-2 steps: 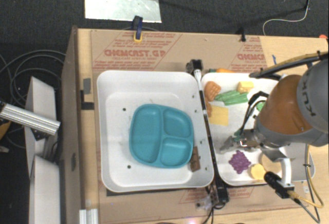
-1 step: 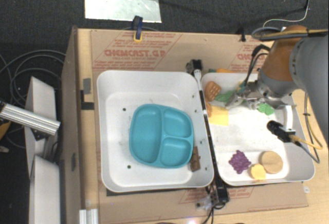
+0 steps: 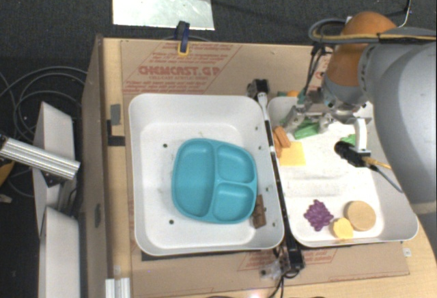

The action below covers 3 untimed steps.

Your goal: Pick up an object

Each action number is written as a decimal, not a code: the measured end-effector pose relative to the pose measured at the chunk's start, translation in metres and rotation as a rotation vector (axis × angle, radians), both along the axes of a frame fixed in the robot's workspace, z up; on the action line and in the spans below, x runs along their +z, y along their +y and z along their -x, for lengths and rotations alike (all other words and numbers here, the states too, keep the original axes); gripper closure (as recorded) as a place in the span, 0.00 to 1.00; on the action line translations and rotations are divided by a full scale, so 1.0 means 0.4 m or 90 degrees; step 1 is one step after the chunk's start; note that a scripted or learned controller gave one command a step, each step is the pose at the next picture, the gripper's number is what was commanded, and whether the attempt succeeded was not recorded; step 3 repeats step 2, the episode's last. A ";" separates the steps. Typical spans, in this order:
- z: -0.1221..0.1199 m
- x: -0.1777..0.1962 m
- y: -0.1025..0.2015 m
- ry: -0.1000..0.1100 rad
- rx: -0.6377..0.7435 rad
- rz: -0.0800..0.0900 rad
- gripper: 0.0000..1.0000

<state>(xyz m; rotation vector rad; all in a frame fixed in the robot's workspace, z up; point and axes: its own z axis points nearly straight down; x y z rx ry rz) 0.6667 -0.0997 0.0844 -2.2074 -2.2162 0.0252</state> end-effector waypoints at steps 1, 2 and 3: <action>0.002 0.028 -0.005 -0.003 0.000 -0.001 1.00; 0.092 0.266 0.127 -0.019 0.003 -0.002 1.00; 0.092 0.266 0.127 -0.019 0.003 -0.002 1.00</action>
